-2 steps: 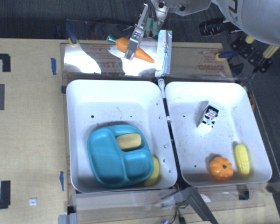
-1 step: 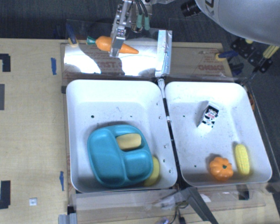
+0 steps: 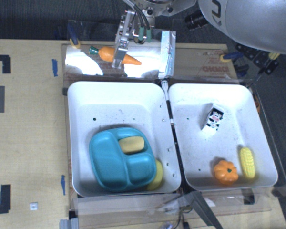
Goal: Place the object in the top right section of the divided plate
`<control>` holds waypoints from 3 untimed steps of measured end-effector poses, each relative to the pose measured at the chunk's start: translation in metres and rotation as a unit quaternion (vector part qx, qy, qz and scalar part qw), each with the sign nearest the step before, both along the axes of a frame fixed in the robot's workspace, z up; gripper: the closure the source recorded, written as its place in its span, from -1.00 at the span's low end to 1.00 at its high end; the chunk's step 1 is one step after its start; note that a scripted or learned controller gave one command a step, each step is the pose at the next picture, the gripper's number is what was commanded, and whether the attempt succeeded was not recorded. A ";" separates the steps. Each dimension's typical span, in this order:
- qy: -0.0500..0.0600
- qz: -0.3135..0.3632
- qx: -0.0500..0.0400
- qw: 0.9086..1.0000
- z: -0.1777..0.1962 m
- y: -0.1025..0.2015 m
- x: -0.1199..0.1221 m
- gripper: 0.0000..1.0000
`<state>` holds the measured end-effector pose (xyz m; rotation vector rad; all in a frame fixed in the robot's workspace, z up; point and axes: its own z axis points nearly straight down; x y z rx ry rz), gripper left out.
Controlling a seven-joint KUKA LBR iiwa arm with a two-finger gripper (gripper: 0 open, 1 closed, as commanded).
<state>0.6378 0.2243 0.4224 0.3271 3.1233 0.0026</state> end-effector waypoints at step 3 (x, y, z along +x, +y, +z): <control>-0.012 0.000 0.004 1.000 0.039 -0.024 0.021 1.00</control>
